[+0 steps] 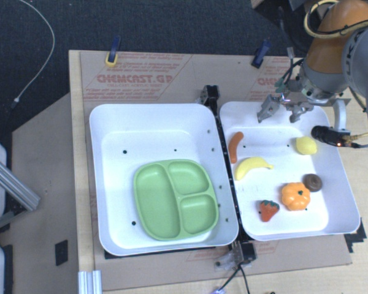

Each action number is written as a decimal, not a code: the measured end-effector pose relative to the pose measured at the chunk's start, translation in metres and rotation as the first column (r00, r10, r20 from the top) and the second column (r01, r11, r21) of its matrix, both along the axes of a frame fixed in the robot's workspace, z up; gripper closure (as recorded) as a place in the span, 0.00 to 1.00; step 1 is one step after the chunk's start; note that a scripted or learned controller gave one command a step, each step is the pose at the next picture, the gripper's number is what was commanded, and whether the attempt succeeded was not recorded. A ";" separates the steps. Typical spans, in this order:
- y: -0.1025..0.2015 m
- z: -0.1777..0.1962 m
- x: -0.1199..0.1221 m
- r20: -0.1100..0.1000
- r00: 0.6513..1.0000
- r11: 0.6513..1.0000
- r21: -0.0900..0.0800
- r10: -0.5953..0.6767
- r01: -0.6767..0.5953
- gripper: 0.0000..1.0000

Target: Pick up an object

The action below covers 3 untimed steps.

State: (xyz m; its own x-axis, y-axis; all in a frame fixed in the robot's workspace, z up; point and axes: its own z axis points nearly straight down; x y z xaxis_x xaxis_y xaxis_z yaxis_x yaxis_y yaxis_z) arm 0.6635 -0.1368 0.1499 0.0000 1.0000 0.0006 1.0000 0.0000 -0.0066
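while it hung over the far end of the right bin [322,222], the gripper [282,111] had its two fingers [265,111] spread wide, and only white bin wall showed through the gap between them. it gripped none of the toys: all of them lay on the bin floor nearer the camera, apart from the fingers. closest were a yellow lemon [305,145], off toward the right wall, and an orange-red sausage [235,147], lying on a slant just beside the left wall. the stretch of floor directly between those two was bare white, so nothing crowded the fingers on either side.

further out lay a banana [251,166], curved and close to the lower end of the sausage, though whether they touched could not be told. beyond it — toward the near rim — sat an orange pumpkin [295,196] with a small brown round piece [312,182] right against its upper right side, and a red strawberry [268,210] just beside the pumpkin on the left.

across the black divider [226,164] between the bins, the left bin [110,158] held a pale green divided plate [175,198], lying flat toward its near side, well apart from the gripper. both bins rested on a brown printed board [147,75], with a blue and yellow clamp [113,52] and a blue clamp [261,54] at its far edge.
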 end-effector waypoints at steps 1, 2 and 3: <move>-0.007 -0.058 -0.007 0.001 1.000 1.000 0.000 -0.001 0.001 0.00; -0.006 -0.066 -0.007 0.003 1.000 1.000 -0.001 0.000 0.000 0.00; -0.006 -0.054 -0.006 0.007 1.000 1.000 -0.002 0.000 0.000 1.00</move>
State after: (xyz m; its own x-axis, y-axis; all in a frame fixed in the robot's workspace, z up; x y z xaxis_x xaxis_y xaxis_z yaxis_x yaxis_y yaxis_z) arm 0.6577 -0.1428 0.0961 -0.0003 1.0000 -0.0009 1.0000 0.0003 0.0004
